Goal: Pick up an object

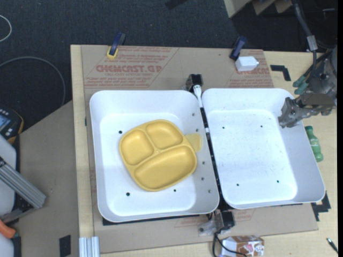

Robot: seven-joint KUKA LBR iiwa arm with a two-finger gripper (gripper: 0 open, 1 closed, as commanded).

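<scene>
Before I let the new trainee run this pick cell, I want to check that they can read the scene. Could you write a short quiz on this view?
1. True or false: the yellow divided plate lies in the right bin.
2. How many compartments does the yellow divided plate have?
A. two
B. three
C. four
3. Fill in: the gripper is over the ____ edge of the right bin, far from the plate.

Key:
1. False; it lies in the left bin.
2. B; two small ones and one large one.
3. Right (the upper part of that edge).
</scene>
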